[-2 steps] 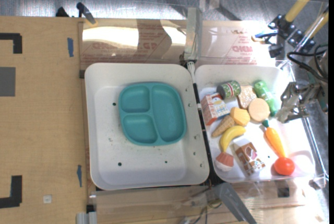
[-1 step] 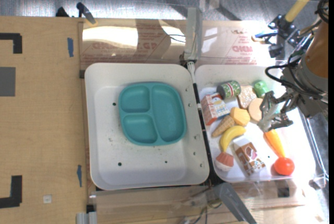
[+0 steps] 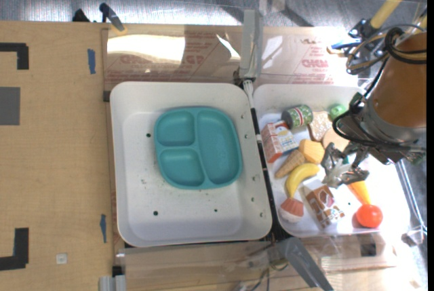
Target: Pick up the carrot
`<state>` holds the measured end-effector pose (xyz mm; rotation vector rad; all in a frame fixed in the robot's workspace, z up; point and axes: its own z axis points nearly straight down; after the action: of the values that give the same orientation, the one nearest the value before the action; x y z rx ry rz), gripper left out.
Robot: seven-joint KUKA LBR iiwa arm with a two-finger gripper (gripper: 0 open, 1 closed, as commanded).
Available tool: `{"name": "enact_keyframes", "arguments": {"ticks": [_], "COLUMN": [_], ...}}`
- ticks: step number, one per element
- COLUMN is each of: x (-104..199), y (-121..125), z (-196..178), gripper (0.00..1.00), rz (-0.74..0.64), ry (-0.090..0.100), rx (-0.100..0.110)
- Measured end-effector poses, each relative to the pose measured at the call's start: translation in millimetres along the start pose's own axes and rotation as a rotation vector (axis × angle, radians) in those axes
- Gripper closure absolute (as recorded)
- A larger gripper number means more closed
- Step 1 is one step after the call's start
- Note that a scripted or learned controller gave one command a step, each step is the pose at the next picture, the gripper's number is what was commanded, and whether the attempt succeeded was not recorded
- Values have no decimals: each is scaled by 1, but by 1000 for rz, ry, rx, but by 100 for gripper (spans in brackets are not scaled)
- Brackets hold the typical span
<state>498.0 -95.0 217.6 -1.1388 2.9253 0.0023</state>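
Camera view: gripper low over right bin, beside the carrot

Arm (image 3: 400, 89) enters from the right, orange band above the wrist, cables looped around it. Gripper (image 3: 341, 171) sits low inside the right bin (image 3: 400, 211), near the bin's middle. Fingers are lost among metal parts and glare; cannot tell whether they are parted or closed, and nothing can be made out between them.

Carrot (image 3: 359, 191) lies just beside the gripper, toward the bin's near right corner, slanted, its upper end tucked under the gripper's hardware. Whether the two touch cannot be told.

Other contents of the right bin:
- tomato (image 3: 369, 216), near right corner, just beside the carrot's lower end
- banana (image 3: 300, 178), mid-bin, left of the gripper
- brown packet (image 3: 324, 205), by the near edge
- red-and-white carton (image 3: 278, 139), against the left wall
- green-labelled can (image 3: 297, 116), toward the far edge
- cheese wedge (image 3: 312, 150), between carton and gripper

Left bin (image 3: 129, 215) carries a teal divided plate (image 3: 198, 147), roughly at its centre, three compartments.
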Motion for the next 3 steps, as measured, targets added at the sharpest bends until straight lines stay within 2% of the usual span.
{"name": "enact_keyframes", "arguments": {"ticks": [1,2,3], "x": [0,14,51], "y": [0,-38,-94], "z": [-1,92,128], "gripper": [0,0,0], "rz": [0,118,195], "ry": [-1,-12,-6], "rx": [2,16,10]}}
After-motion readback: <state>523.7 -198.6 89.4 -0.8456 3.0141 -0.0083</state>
